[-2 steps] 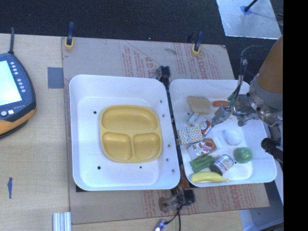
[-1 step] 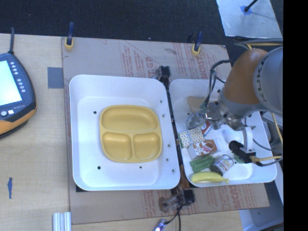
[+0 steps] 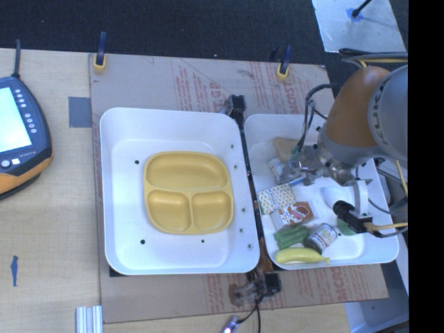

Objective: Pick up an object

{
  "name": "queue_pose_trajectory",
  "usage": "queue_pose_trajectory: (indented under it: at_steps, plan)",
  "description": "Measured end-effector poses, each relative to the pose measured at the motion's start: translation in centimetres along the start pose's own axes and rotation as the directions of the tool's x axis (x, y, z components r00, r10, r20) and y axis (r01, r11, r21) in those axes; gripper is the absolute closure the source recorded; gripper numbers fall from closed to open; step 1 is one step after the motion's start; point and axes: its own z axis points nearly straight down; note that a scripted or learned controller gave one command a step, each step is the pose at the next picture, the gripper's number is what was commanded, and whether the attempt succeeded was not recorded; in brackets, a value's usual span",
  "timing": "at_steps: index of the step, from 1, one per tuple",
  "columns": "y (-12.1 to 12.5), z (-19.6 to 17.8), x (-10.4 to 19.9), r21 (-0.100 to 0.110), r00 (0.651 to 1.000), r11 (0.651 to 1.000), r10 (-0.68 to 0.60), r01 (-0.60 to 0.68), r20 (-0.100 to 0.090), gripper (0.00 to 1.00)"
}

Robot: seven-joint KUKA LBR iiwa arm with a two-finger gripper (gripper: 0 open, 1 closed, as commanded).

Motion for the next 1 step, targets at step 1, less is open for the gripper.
queue_pose_trajectory:
  at_steps: [1]
  plan:
    - [-0.05,-9.14,6.0,-0.005,1.0,1.0,0.004,-0.004,-0.003,1.0]
